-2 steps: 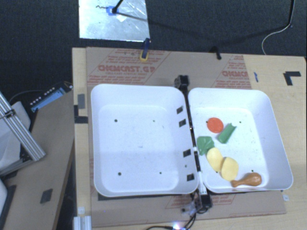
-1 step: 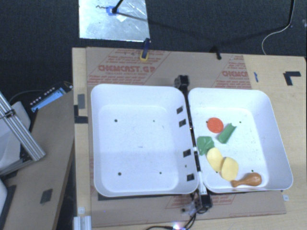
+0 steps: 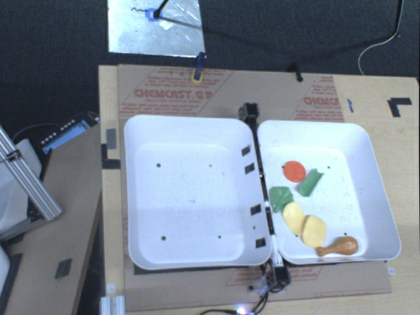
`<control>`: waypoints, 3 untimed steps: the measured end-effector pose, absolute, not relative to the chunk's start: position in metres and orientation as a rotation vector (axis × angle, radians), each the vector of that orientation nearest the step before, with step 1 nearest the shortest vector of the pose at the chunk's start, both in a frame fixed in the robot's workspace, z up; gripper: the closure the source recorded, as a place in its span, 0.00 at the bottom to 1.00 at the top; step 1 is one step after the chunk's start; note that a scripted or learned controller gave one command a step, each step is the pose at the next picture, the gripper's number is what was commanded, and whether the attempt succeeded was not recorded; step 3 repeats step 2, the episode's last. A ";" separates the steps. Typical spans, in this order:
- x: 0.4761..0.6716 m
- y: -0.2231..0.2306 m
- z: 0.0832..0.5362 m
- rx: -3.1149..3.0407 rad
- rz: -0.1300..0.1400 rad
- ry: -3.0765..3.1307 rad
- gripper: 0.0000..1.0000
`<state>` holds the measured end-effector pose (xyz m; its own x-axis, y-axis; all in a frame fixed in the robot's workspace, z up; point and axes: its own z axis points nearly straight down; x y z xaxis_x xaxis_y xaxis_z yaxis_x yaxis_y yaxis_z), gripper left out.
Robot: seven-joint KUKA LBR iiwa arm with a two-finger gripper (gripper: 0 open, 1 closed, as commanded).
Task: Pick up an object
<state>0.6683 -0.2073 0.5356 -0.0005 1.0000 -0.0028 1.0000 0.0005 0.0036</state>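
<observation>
Two shallow white bins sit side by side on the bench, and the right bin point(image 3: 367, 176) holds every object. An orange-red disc point(image 3: 294, 170) lies just beside a dark green wedge point(image 3: 309, 183), with a green leaf-shaped piece point(image 3: 280, 197) below them. Two yellow lumps point(image 3: 304, 222) touch each other near a brown drumstick point(image 3: 337, 246) by the front wall.

Smooth white plastic with a soft sheen for both bins: left bin point(image 3: 190, 189), right bin point(image 3: 367, 169). Printed brown cardboard sheet point(image 3: 216, 90) beneath, matt. Shiny crinkled foil-like panel point(image 3: 155, 18) (metal or film, hard to tell). Dark carpet-like floor point(image 3: 46, 44), rough. Pale matt wood-look counter point(image 3: 65, 209).
</observation>
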 end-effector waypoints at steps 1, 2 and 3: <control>0.669 -0.205 0.536 2.214 0.001 2.224 1.00; 0.669 -0.205 0.536 2.214 0.001 2.224 1.00; 0.669 -0.205 0.536 2.214 0.001 2.224 1.00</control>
